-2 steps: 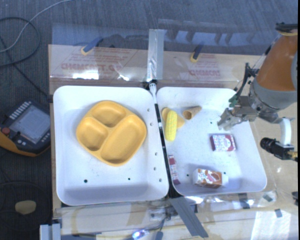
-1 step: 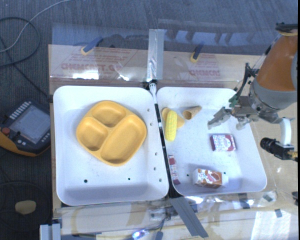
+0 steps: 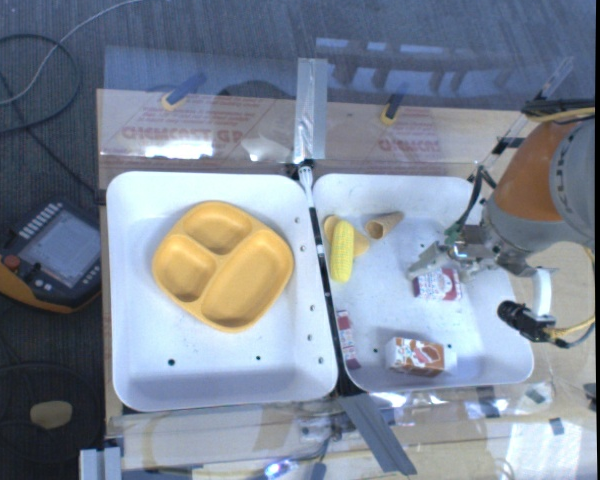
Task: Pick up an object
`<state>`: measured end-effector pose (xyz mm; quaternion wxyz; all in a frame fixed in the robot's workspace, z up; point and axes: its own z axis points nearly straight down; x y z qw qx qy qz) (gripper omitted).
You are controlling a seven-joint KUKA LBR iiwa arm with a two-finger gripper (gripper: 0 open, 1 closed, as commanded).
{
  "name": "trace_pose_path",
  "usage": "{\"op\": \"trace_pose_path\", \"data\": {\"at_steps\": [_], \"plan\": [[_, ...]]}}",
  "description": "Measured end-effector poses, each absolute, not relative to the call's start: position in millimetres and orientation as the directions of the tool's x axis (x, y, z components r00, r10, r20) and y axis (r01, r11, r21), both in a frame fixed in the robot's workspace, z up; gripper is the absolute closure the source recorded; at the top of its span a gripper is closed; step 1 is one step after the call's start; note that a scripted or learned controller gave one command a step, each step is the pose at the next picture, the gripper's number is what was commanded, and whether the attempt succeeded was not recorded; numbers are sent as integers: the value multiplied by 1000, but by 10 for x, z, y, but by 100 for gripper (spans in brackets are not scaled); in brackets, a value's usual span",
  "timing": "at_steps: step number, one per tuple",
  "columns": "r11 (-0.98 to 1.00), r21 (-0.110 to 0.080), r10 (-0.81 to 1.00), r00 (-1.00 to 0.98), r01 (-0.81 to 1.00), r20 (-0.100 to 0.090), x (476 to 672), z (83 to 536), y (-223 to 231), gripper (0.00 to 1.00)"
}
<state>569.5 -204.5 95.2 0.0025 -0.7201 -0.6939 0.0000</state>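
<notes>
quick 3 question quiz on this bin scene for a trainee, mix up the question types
1. True or false: the yellow tray lies in the left bin.
2. Which item lies nearest the divider? A) corn B) cone C) carton
3. Fill in: the tool hovers right above the red and white ____ in the right bin.

Key: 1 true; 2 A; 3 packet.

Even, bright overhead light washes the white bins (image 3: 220, 388) nearly to overexposure; glare streaks the clear panel (image 3: 210, 133) behind them, shadows stay faint, and detail is soft.
</notes>
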Motion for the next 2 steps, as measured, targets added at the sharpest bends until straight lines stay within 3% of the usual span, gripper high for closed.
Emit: {"op": "trace_pose_path", "data": {"at_steps": [1, 2], "plan": [[-36, -14, 999, 36, 999, 6, 5668, 993, -2036, 100], [-150, -6, 989, 150, 989, -3, 5909, 2207, -1507, 100]]}}
